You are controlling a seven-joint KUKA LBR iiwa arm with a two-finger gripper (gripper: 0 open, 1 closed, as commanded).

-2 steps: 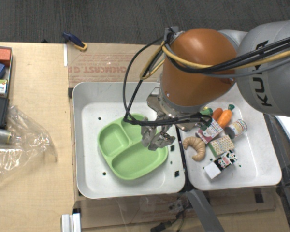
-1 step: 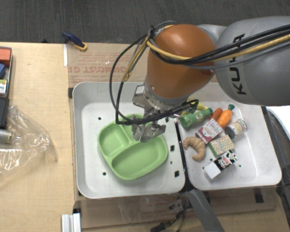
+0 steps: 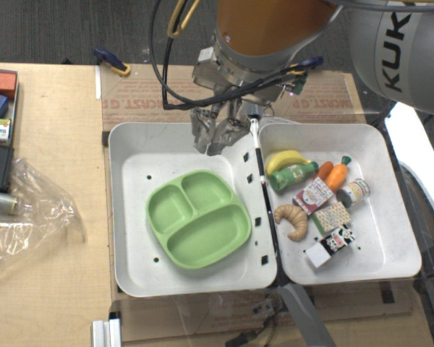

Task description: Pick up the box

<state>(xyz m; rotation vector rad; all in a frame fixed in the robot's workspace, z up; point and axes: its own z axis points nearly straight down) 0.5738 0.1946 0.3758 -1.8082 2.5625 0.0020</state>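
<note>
Arm: grey with an orange band, it comes in from the top right and hangs over the far edge of the two bins
Gripper (image 3: 215,137): low over the far right corner of the left bin (image 3: 130,215), close to the wall the bins share; I cannot tell how its fingers stand, as they blur together against the white, and nothing shows between them
Box (image 3: 330,245): in the right bin (image 3: 390,194), toward its near side, a small carton with a black-and-white cow pattern and a white end, lying tilted; well apart from the gripper
Neighbours of the box: a checked packet (image 3: 331,216) just beyond it, touching or nearly so; a croissant (image 3: 293,220) to its left
Other items in the right bin: a banana (image 3: 283,158), a green bottle (image 3: 293,174), a carrot (image 3: 336,174), a pink patterned packet (image 3: 315,194) and a small can (image 3: 356,191), all clustered in the middle of the bin
Left bin: holds a green divided plate (image 3: 197,217) with three compartments, lying flat near the centre
Bench, left side: a crumpled clear plastic bag (image 3: 29,208) and a tray of coloured blocks (image 3: 0,96) at the far left edge
</note>
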